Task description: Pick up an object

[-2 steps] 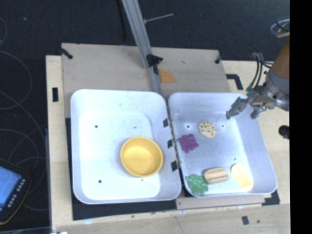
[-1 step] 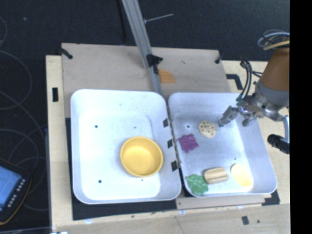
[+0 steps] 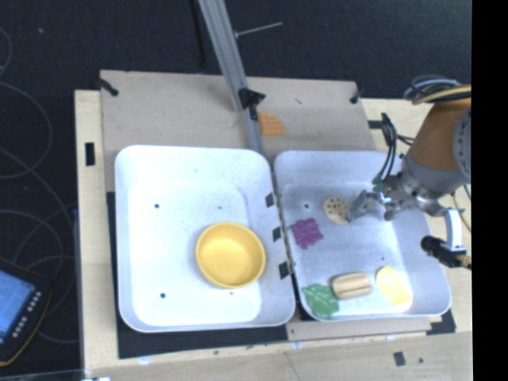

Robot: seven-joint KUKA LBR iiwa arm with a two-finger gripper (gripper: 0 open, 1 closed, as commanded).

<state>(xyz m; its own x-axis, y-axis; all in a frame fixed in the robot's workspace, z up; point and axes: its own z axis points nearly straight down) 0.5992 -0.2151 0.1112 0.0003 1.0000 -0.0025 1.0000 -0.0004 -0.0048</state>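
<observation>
My gripper (image 3: 367, 205) hangs over the upper middle of the right bin (image 3: 317, 169), its fingers reaching left from the grey and orange arm. Just left of it lies a round tan cookie-like piece (image 3: 336, 209), close to the fingertips; nothing shows between the fingers. A purple piece (image 3: 305, 232) lies further left and lower. Along the bin's front edge sit a green piece (image 3: 321, 298), a tan bread-roll shape (image 3: 351, 285) and a yellow lemon-like piece (image 3: 393, 285).
The left bin (image 3: 159, 181) holds a yellow bowl (image 3: 230, 254) near its front right. A grey metal rail (image 3: 226, 46) slants down from the top to the gap between the bins. An orange tag (image 3: 270, 125) lies on the bench behind them.
</observation>
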